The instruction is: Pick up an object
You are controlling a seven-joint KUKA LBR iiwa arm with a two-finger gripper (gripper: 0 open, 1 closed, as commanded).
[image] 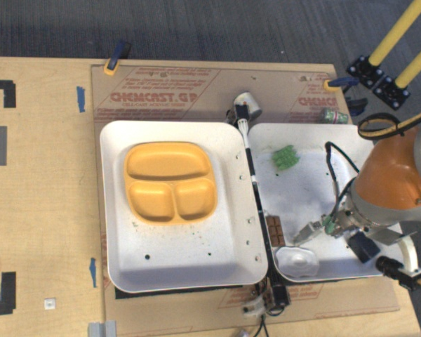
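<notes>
Reaching in over the right bin (316, 140), the grey arm with its orange band (394, 177) hides much of that bin's right side, and the end effector (314, 230) sits low near the bin's front; I cannot tell whether it is apart or together. A clear plastic piece (297, 260) lies just in front of it in the bin's front-left corner, its shape hard to make out. A small green object (285, 158) lies well behind it in the same bin. Left of this bin, the other bin (119, 209) holds a yellow divided tray (171, 181). Behind both, cardboard (154, 90) on the desk reads "CHEMCAST GP"
</notes>
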